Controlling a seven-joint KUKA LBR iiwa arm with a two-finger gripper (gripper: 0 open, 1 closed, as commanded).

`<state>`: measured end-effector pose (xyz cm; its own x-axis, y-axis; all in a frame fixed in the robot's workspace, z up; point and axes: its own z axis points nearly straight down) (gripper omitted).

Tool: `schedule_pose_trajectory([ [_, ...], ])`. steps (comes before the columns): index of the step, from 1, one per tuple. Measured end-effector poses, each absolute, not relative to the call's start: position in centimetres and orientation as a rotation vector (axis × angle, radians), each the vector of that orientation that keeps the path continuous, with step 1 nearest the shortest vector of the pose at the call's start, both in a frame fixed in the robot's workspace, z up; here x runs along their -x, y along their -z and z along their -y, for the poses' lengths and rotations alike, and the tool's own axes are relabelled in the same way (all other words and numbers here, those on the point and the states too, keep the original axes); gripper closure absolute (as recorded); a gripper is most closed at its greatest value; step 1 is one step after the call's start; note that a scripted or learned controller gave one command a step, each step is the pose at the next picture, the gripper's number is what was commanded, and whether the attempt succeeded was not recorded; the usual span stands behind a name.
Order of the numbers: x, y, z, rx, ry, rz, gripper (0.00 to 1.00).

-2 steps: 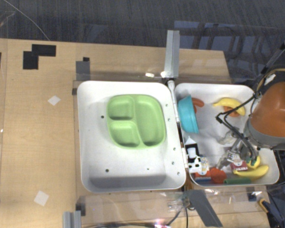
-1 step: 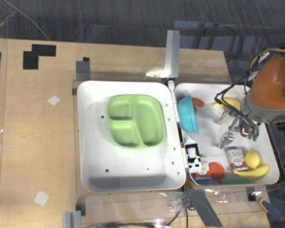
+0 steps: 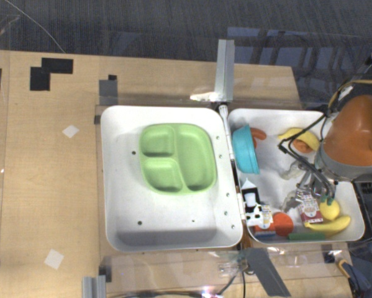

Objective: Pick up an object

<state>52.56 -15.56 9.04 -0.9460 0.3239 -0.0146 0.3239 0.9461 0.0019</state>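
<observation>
Two bins, one packed, one nearly bare

Left bin (image 3: 120, 228) just has a green divided tray (image 3: 176, 158). Right bin (image 3: 269, 124) has a blue bowl (image 3: 244, 149), banana (image 3: 330, 224), tomato (image 3: 282, 223) and small carton (image 3: 253, 205); gripper (image 3: 305, 195) sits low over them, can't tell about its grip.

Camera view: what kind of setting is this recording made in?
Probably a robotics lab bench for grasping trials: two white bins sit side by side on a wooden tabletop, the right one holding toy food like a banana, with a green divided tray in the left.
</observation>
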Motion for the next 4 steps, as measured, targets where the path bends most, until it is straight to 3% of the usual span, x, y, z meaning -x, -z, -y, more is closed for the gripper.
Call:
schedule_pose_trajectory([
  [1, -60.5, -8.9, 14.9, -0.687, -0.003, -3.05, 0.0],
  [2, -54.0, -9.0, 12.3, -0.803, -0.003, -3.024, 0.0],
  [3, -61.6, -10.4, 15.0, -0.641, -0.001, -3.065, 0.0],
  [4, -61.4, -8.9, 9.0, -0.734, -0.003, -3.042, 0.0],
])
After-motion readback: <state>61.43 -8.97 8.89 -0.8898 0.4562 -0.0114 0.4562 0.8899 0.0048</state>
